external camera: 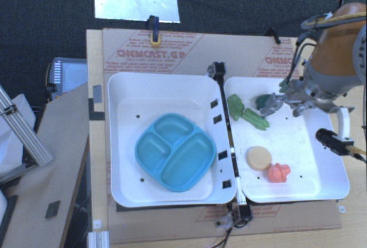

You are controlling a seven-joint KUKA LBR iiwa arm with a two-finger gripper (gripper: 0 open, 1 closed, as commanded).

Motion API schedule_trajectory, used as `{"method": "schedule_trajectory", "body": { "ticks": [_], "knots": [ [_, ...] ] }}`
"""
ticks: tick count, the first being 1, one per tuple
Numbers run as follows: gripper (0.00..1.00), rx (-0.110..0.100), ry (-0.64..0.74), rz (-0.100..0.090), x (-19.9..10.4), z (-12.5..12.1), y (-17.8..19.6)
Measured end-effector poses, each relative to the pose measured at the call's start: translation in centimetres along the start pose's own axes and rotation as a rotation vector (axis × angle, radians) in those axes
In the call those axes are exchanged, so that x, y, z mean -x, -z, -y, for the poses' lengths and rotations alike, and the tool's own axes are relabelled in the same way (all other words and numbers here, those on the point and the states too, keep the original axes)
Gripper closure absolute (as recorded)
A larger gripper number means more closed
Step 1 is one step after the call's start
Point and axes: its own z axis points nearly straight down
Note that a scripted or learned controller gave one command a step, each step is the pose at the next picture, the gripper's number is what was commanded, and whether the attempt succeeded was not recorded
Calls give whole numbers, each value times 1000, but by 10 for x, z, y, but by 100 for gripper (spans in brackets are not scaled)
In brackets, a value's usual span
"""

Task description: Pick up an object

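From the near edge of the right bin [338, 186] I log a pink toy [278, 173] touching a tan disc [258, 158], both well clear of the arm. Farther in, a light green piece [245, 112] lies near the divider, and just beyond it the gripper [273, 104] sits low over a dark green object [265, 101]. The object appears to lie at the fingertips; I cannot confirm that it sits between them, nor can I tell whether they are spread or closed. I judge this the grasp step: I would centre over the dark green object, close fully, then lift straight up. The light green piece just beside it may be dragged along. The left bin [123, 126] holds a blue divided tray [175, 151], well apart and no obstruction. The far rim stands close behind the wrist.
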Motion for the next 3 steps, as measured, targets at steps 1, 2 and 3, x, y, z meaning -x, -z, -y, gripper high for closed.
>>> {"method": "schedule_trajectory", "body": {
  "ticks": [1,2,3],
  "knots": [
    [0,11,2,1,0,-2,6],
    [0,8,1,1,3,1,-37],
    [0,6,1,0,3,10,-92]
  ]
}}
